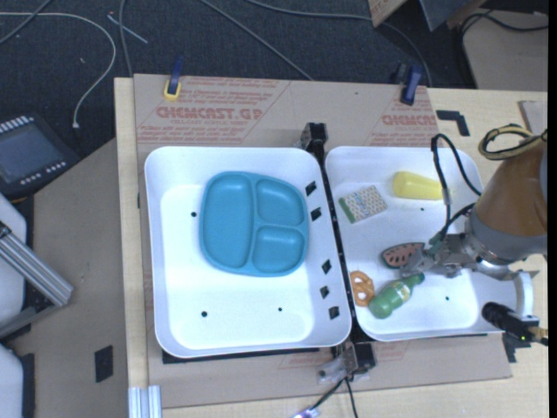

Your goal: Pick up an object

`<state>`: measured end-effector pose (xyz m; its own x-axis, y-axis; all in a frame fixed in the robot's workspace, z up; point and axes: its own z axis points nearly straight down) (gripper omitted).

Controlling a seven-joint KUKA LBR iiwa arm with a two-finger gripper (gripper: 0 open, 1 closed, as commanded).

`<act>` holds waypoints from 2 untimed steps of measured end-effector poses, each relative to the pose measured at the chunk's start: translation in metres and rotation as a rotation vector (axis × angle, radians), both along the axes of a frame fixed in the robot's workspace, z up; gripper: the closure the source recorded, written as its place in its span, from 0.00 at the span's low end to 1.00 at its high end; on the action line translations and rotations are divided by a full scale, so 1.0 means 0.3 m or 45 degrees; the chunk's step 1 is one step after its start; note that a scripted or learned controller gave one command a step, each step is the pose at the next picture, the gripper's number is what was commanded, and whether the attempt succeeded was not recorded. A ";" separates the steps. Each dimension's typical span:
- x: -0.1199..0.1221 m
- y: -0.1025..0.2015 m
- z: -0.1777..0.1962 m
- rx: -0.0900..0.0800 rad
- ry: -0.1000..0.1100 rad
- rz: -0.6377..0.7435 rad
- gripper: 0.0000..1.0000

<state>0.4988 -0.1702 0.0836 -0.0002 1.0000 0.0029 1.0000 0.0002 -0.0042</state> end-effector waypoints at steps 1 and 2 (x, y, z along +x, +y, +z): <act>0.003 0.000 0.040 -0.001 -0.005 0.000 1.00; 0.012 0.032 0.205 -0.005 -0.011 0.002 1.00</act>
